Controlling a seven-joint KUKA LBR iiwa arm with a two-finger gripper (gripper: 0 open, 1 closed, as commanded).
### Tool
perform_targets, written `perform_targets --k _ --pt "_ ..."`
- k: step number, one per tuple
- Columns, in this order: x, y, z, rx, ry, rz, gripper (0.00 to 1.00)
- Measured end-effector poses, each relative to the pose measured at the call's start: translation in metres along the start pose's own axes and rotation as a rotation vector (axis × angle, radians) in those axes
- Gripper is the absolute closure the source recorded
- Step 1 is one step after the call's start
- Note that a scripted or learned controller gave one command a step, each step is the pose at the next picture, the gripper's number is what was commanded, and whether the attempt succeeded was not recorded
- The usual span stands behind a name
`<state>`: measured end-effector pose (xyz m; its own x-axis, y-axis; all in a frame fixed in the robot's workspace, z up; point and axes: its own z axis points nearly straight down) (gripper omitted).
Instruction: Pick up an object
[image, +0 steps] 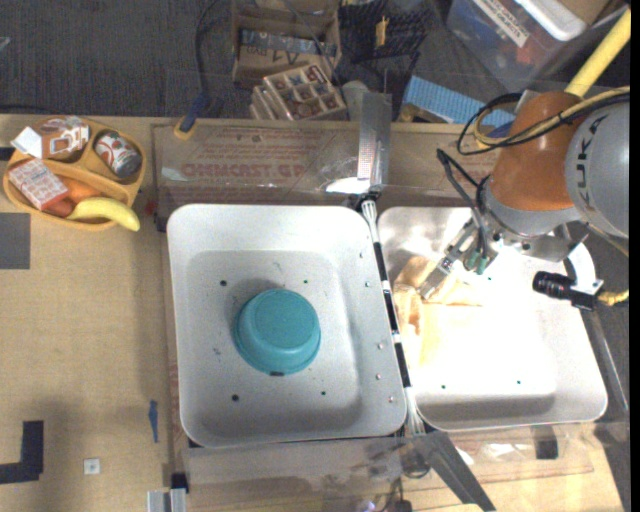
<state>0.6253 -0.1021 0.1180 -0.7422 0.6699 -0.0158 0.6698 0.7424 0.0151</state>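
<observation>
A teal bowl (278, 330) lies upside down in the middle of the left bin (200, 250). A pale cream, crumpled-looking object (418, 312) rests against the left wall of the right bin (540, 390), overexposed and hard to make out. My gripper (438, 281) hangs low over the upper left of the right bin, angled down and to the left, its tip right at the cream object's upper edge. Glare hides whether it touches the object. The orange wrist band (535, 150) sits above the bin's back right.
A yellow dish (70, 205) with a banana and toy foods sits on the bench at far left. A metal rail (385, 300) divides the bins. A black cylinder with a cable (562, 286) juts from the arm over the right bin.
</observation>
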Motion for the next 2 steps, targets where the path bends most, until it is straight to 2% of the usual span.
perform_targets --k 1,2 --pt "0.008 -0.002 0.025 0.008 0.005 0.188 0.00" --pt "0.007 0.000 0.014 0.002 0.002 0.190 1.00"
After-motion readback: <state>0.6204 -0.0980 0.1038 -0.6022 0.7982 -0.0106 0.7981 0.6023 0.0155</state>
